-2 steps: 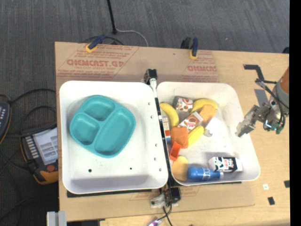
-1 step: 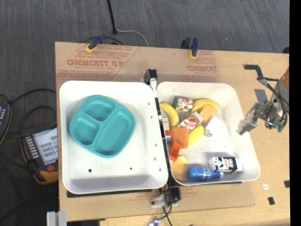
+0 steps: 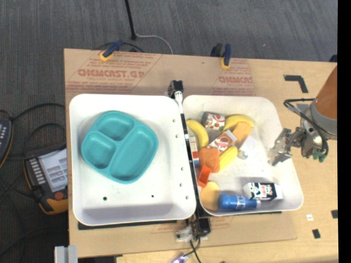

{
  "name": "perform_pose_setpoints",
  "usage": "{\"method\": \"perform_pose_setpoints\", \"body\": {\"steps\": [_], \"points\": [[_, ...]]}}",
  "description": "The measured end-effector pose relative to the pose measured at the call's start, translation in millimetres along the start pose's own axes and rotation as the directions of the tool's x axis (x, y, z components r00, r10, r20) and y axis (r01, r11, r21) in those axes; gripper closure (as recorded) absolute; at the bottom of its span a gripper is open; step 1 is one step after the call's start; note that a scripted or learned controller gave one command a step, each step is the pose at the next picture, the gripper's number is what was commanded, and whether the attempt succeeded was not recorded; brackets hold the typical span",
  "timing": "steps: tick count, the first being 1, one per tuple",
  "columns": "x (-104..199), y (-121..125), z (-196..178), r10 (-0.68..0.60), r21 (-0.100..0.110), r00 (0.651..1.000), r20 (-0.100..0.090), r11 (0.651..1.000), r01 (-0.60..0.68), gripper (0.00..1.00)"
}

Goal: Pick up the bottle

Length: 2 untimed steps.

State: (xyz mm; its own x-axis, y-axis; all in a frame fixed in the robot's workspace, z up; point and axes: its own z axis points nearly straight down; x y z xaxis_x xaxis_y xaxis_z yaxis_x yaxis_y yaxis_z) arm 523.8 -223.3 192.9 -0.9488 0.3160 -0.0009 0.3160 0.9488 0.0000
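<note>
The blue bottle (image 3: 237, 202) lies on its side along the front wall of the right bin (image 3: 263, 106), between a yellow fruit (image 3: 209, 191) and a small milk carton (image 3: 261, 190). My gripper (image 3: 277, 148) hangs over the right side of that bin, up and to the right of the bottle and well apart from it. Its fingers stand open, and nothing sits between them. The arm's orange band (image 3: 329, 97) shows at the right edge.
Bananas (image 3: 198, 133), small cartons (image 3: 215, 120) and orange food pieces (image 3: 209, 158) crowd the right bin's left half. A teal divided plate (image 3: 119, 146) lies in the left bin (image 3: 131, 207). Clamps (image 3: 225, 56) and cables sit on the bench's far edge.
</note>
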Motion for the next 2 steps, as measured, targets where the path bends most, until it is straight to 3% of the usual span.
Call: {"method": "perform_pose_setpoints", "body": {"steps": [1,2], "points": [[56,45,-35,-0.017,-0.001,1.000,0.000,1.000,0.017,1.00],[42,0,-20,-0.432,0.001,0.902,0.001,0.902,0.432,1.00]]}}
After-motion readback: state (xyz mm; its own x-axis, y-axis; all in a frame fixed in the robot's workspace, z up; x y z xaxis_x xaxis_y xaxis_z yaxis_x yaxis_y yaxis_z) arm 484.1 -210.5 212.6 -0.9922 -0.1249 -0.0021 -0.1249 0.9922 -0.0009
